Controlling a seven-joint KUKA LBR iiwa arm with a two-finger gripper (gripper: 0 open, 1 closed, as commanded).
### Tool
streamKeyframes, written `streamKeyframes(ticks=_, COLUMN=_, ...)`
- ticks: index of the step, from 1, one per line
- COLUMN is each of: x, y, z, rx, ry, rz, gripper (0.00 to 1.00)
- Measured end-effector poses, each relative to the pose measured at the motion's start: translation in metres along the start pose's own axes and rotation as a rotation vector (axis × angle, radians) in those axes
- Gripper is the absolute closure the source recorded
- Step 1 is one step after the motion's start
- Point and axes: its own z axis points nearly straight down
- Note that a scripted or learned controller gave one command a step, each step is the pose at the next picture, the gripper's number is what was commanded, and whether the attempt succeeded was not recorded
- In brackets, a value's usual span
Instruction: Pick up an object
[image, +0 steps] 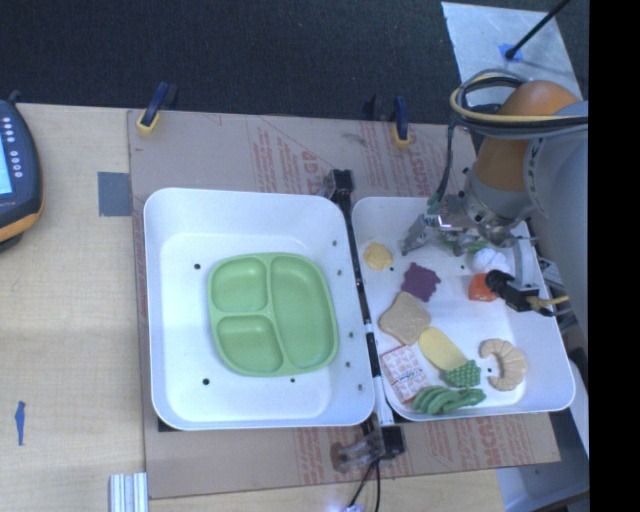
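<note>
Hovering over the far part of the right bin (560, 395), the gripper (432, 232) is seen low above the white floor, its two grey fingers spread apart with nothing between them, so it is judged open and empty. No object has yet been taken.

Nearest the fingers lies a small round yellow piece (378, 257), just beside them toward the divider, and a dark purple piece (421, 281) sits near, a little closer to the camera. A red and white item (483, 285) rests beside the wrist hardware, partly hidden by it. Further out a slice of toast (405, 318) is found, touching a pale yellow oval piece (441, 349); beyond these lie a printed red-and-white packet (404, 375), a green pea pod (446, 400), a green textured piece (463, 374) and a croissant (503, 363).

For a sound grasp, an isolated target should be chosen: the purple piece or the round yellow one is judged best, since each stands apart from its neighbours. The fingers should be centred over it and lowered fully to the floor before closing, as these items look flat. The crowded near corner is better avoided.

The left bin (165, 300) holds a green divided plate (272, 314), well apart from the work.
</note>
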Motion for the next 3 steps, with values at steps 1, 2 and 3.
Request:
streamKeyframes(ticks=1, x=-0.013, y=0.004, z=-0.003, rx=0.002, ry=0.001, rz=-0.001, gripper=0.0)
streamKeyframes(ticks=2, x=0.029, y=0.004, z=-0.064, rx=-0.001, ry=0.003, rz=-0.005, gripper=0.0)
streamKeyframes(ticks=3, x=0.026, y=-0.046, z=0.005, rx=0.014, ry=0.004, rz=-0.001, gripper=0.0)
